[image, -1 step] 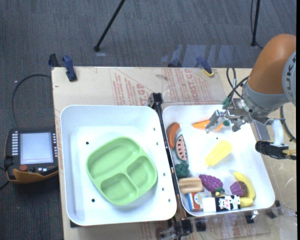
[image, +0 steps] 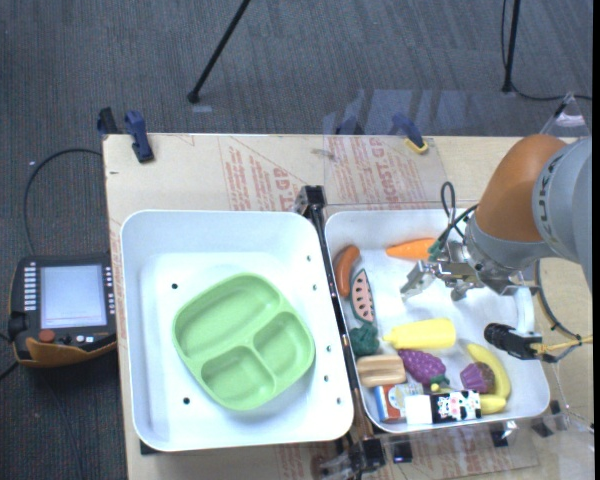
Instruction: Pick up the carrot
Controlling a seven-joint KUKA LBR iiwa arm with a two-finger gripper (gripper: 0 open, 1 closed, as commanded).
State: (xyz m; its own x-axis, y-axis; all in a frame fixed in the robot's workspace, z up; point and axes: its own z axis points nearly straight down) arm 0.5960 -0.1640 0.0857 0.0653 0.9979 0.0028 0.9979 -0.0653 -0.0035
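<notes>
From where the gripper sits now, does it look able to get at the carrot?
Probably yes. The gripper hangs in the right bin, just below the carrot, which lies by itself near the far wall. Nothing lies on it, and the sausage and watermelon slice sit off to its left.
</notes>
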